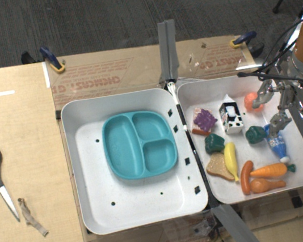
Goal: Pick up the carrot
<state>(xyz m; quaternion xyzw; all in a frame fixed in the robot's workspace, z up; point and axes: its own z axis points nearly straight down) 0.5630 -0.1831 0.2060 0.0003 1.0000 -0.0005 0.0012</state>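
The carrot (271,171) lies flat near the front wall of the right bin (301,138), just above a sausage (267,184) and beside the banana (230,159), so a grasp from above has little free room. The gripper (273,107) hangs behind the carrot, fingers spread, pinching nothing.

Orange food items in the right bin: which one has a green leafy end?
The carrot, lying near the bin's front edge with green leaves at its right end. The sausage and the piece below it have none.
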